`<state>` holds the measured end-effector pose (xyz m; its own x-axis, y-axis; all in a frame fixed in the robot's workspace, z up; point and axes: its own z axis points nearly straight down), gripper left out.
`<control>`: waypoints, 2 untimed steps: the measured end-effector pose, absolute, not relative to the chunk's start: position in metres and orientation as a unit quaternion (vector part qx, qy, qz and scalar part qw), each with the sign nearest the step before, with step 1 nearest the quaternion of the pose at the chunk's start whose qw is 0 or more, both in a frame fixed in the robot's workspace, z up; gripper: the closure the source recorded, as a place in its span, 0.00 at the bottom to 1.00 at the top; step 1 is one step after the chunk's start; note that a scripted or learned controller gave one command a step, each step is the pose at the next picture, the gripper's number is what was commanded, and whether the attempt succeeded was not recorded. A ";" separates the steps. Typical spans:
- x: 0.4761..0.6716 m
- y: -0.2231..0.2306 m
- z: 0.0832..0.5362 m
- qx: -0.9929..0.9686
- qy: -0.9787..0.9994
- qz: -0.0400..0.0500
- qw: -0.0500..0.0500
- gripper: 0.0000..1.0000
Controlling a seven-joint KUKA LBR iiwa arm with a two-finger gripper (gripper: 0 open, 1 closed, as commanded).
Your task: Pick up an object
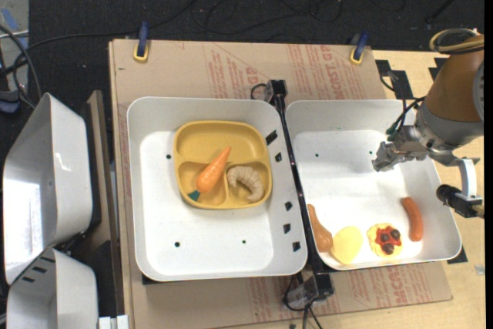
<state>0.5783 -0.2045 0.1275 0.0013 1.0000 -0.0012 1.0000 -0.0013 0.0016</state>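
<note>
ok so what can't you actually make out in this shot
- Pincer: small and dark against the right bin in the camera view; whether it is open or shut cannot be told.
- Arm: cut off by the view's right edge.
- Chicken drumstick: lies against the right bin's left wall, its near side partly hidden by the rim.
- Small pizza: toppings too small to identify.

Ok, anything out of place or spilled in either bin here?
Nothing stands out. The yellow plate sits flat in the left bin, holding a carrot and shrimp; the other toy foods lie inside the right bin.
</note>
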 end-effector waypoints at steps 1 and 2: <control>0.583 -0.205 0.171 0.706 0.708 0.001 0.003 1.00; 0.590 -0.199 0.233 0.706 0.708 0.002 0.004 1.00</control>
<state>0.5899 -0.1994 0.2326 -0.0038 1.0000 -0.0028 1.0000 0.0038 0.0077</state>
